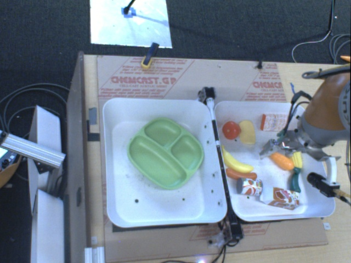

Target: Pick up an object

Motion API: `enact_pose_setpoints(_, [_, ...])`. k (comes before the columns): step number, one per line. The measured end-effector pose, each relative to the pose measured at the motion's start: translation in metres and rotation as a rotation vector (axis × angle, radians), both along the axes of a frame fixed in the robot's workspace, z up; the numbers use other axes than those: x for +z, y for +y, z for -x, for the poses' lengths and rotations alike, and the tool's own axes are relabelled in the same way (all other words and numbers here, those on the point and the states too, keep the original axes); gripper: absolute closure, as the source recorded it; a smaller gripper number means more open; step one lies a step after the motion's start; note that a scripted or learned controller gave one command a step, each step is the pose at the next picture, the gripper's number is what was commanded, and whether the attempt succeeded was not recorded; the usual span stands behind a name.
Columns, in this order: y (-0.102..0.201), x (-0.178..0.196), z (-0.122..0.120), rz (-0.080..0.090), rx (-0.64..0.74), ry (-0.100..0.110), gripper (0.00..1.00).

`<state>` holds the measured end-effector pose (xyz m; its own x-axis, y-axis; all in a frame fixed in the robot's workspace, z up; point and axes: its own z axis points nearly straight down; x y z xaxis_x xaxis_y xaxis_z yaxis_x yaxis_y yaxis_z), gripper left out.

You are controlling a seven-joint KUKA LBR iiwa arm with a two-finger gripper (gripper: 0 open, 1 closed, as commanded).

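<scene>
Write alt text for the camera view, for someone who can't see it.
A robot arm reaches from the right into the right bin, its hand low among toy foods: tomato, banana, carrot, corn and small cartons. The left bin holds a green divided plate.

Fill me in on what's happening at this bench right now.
A grey and orange robot arm reaches in from the right over the right bin, its gripper low among toy foods beside an orange carrot. A tomato, a banana and small cartons lie around it. Nothing is visibly lifted yet. The left bin holds a green divided plate.
</scene>
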<state>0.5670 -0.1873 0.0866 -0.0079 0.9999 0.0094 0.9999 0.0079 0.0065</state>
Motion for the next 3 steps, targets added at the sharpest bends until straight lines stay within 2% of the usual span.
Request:
enact_pose_setpoints(1, [-0.003,0.010,0.000,0.007,-0.001,-0.001,1.00])
enact_pose_setpoints(2, [0.038,-0.003,0.033,0.008,-0.003,0.008,1.00])
enact_pose_setpoints(3, [0.060,0.134,0.021,0.012,0.000,-0.011,1.00])
